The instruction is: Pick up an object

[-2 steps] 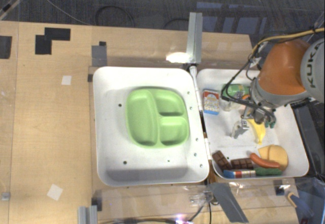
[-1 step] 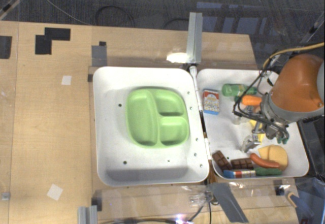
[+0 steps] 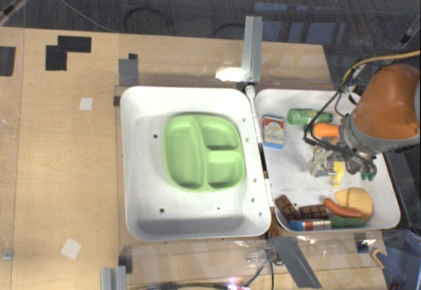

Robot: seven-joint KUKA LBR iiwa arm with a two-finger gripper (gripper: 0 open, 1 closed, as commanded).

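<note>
1. Two shallow white bins sit side by side on the wooden counter (image 3: pixel 59 170); the left bin (image 3: pixel 141 213) carries a green divided tray (image 3: pixel 202 150), lying flat near its middle.
2. Reaching in from the right, the grey arm with its orange band (image 3: pixel 389 110) hangs over the right bin (image 3: pixel 289 190), its claw (image 3: pixel 327 165) low above the bin floor beside a small yellow piece (image 3: pixel 338 172).
3. Whether the claw is spread or pressed together cannot be told from this angle, and nothing is plainly seen between its fingers.
4. Objects to pick lie around it: a small red-and-white carton (image 3: pixel 273 132) and a green bottle (image 3: pixel 300 116) toward the far-left part of the bin, an orange carrot-like piece (image 3: pixel 324 130) just by the wrist.
5. Along the near edge rest a brown chocolate bar (image 3: pixel 287 206), a hot dog in a bun (image 3: pixel 352 204) and a strip of coloured markers (image 3: pixel 327 223).
</note>
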